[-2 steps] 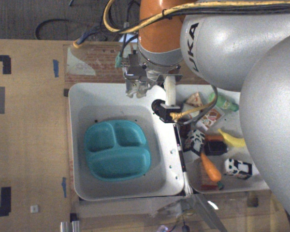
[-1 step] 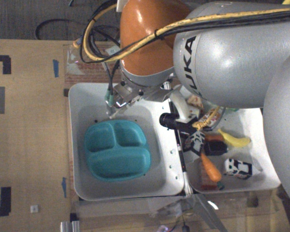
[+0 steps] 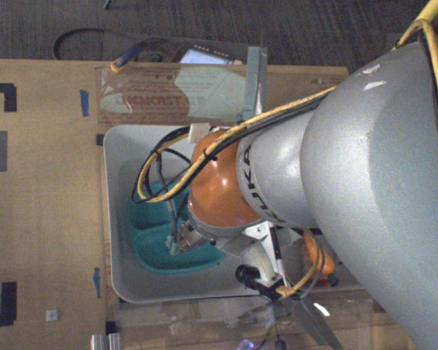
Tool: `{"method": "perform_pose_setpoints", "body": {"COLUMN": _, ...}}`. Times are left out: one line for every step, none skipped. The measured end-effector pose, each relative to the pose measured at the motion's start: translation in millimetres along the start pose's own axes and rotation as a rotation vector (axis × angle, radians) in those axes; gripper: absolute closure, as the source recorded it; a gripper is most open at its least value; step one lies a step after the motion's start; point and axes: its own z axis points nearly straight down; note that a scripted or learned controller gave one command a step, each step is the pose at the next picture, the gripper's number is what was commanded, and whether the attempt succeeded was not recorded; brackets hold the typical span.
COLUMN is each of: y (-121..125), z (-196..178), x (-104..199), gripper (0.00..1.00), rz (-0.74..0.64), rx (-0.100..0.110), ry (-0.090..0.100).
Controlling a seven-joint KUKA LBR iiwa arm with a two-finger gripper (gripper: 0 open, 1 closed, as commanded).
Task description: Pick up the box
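From where I stood, the grey arm took up most of the right half of the scene, sweeping in from the right and bending down over the white bin. Its orange band sat directly above the bin's middle, and yellow and black cables looped off the wrist toward the bin's left side.

The end effector hung low inside the bin, just over a teal tray-like object lying near the bin's left and lower part. The wrist covered the tip, so I could not tell how it was set or whether it had hold of anything. A small pale-green bit showed right at the tip, but it was too small and blurred to name.

I could not make out the box; the arm hid much of the bin's floor. Something orange peeked out beneath the arm toward the right.

The bin rested on a tan surface marked with blue tape and black corner marks. A clear plastic sheet with faint red lettering lay across the bin's upper edge, and dark carpet ran beyond.
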Motion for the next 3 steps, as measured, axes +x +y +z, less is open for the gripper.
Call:
{"method": "perform_pose_setpoints", "body": {"y": 27, "z": -140, "x": 9, "gripper": 1.00, "rz": 0.364, "rx": 0.012, "ry": -0.003}}
{"method": "perform_pose_setpoints", "body": {"y": 20, "z": -182, "x": 14, "gripper": 1.00, "rz": 0.366, "rx": 0.013, "ry": -0.003}}
{"method": "perform_pose_setpoints", "body": {"y": 4, "z": -31, "x": 21, "gripper": 1.00, "rz": 0.072, "rx": 0.015, "ry": 0.000}}
